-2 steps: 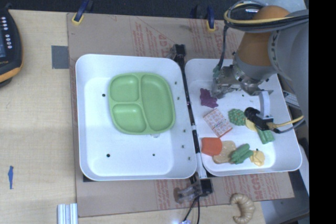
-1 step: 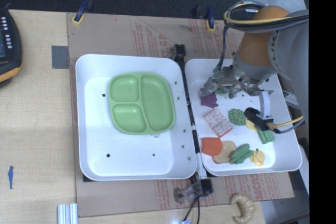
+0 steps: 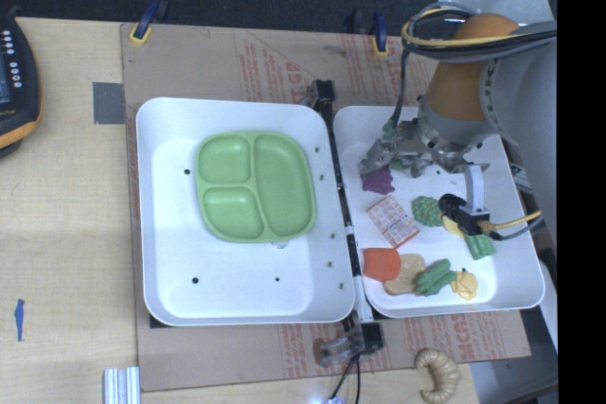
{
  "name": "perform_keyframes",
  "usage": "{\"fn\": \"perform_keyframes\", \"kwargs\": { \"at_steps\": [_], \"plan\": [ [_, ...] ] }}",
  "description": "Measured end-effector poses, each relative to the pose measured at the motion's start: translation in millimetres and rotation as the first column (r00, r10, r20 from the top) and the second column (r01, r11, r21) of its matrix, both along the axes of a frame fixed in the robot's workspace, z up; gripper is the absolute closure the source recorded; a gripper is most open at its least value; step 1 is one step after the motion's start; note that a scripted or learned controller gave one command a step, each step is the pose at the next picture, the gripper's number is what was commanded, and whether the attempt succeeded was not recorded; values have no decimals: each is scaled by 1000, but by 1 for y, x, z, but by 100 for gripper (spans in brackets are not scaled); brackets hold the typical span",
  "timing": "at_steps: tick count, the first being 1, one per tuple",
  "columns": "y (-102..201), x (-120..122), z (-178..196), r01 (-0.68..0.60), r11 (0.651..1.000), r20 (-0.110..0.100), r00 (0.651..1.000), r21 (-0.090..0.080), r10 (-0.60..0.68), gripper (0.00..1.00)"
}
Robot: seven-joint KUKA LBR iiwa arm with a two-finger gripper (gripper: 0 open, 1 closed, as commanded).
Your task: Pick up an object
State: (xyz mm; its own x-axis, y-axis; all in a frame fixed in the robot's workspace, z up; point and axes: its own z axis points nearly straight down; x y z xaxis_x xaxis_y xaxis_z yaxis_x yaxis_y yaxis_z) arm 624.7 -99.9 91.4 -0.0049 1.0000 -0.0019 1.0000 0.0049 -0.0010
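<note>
Purple toy point(image 3: 378, 179) is sitting by the right bin's point(image 3: 516, 293) far-left corner under your gripper point(image 3: 405, 156) — I cannot tell its state, and it may be missing.

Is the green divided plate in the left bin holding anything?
Empty: the green divided plate shows three bare compartments in the left white bin.

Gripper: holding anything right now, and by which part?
Cannot be told. The gripper sits low in the right bin, right above a purple toy, but the wrist hides any contact, so no hold is visible.
</note>
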Motion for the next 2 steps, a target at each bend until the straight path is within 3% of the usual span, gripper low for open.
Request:
{"fn": "perform_keyframes", "kwargs": {
  "at_steps": [1, 2],
  "plan": [
    [-3, 6, 1, 0, 1000, 2, 1000, 0, 0, 0],
    [8, -4, 0, -1, 1000, -5, 1000, 2, 1, 0]
  ]
}}
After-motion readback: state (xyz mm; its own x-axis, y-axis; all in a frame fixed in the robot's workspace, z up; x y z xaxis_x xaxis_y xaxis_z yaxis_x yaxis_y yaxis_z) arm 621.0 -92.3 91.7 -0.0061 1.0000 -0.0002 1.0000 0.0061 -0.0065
